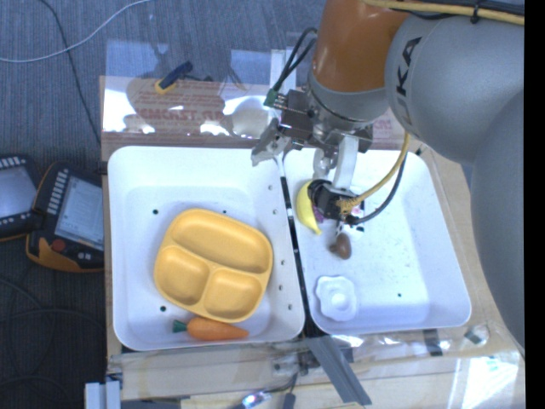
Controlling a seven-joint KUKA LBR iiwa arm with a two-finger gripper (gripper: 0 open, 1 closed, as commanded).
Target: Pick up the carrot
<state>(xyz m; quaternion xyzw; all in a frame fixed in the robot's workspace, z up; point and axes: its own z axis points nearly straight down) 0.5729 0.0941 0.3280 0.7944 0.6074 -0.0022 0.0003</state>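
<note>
The carrot (218, 330), orange with a green stub at its left end, lies flat along the front wall of the left bin (128, 194), just below the yellow divided plate (213, 263). My gripper (308, 140) hangs over the divider between the two bins, near their back edge. It is far behind the carrot and nothing shows in its grasp.
In the right bin (426, 254) a banana (306, 209) lies near the left wall, with a small brown object (341, 246) beside it and a white piece (335, 296) toward the front. A pendant (68, 216) sits on the floor at left.
</note>
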